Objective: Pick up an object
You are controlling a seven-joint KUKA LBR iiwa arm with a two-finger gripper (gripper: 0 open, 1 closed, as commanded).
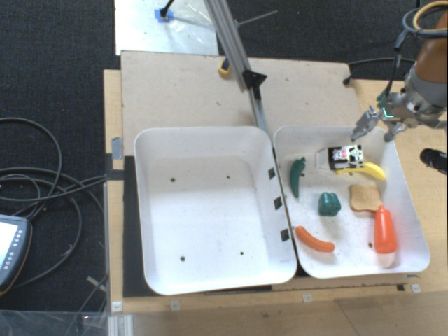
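Robotics lab: white bins (pixel 203 142) on a board-topped table (pixel 182 89), loose cables (pixel 42 180) over dark carpet, control pendant (pixel 10 247) at left.

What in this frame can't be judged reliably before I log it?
- End effector: small and partly blurred over the right bin's far rim, so what it is doing is unclear.
- Arm: cut off by the frame's right edge.
- Small printed box: label too small to read.
- Banana: its left end is hidden behind that box.
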